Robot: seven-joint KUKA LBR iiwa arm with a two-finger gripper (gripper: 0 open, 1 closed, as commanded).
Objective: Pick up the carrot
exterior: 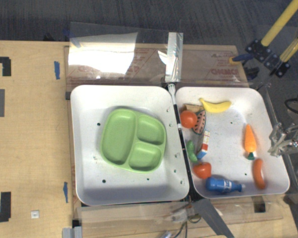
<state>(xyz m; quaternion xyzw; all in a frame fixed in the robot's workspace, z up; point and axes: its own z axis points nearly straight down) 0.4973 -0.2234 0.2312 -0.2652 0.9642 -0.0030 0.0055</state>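
Slipping risk: carrot (pixel 249 139) lies near the sausage (pixel 259 173), which could be grabbed instead.
Gripper (pixel 282 139) state: cannot be told.

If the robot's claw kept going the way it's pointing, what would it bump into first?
The metal two-finger gripper at the right bin's right edge seems to point left. Going straight on, it would probably meet the orange carrot with the green tip first, though its height above the bin is unclear.

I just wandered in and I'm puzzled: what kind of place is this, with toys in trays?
Probably a robotics lab test bench. Two white bins sit side by side: the right bin holds toy food such as a carrot, the left bin a green divided plate.
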